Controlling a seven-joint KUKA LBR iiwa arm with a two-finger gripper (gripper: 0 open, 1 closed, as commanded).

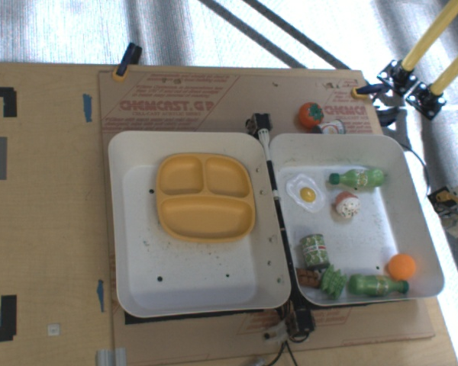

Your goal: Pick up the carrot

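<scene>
White plastic forms two shallow bins side by side on the cardboard-covered bench (pixel 53 204). The left bin (pixel 137 280) holds a yellow divided plate (pixel 206 197). The right bin (pixel 420 227) holds a fried egg (pixel 305 193), two green bottles (pixel 359 178), a red-and-white item (pixel 346 205), a green can (pixel 314 250), a green leafy item (pixel 333 281) and an orange ball (pixel 401 266). The carrot cannot be identified with certainty. The closest match is an orange-red item with a green top (pixel 309 115), which lies on the cardboard just beyond the right bin's far rim.
</scene>
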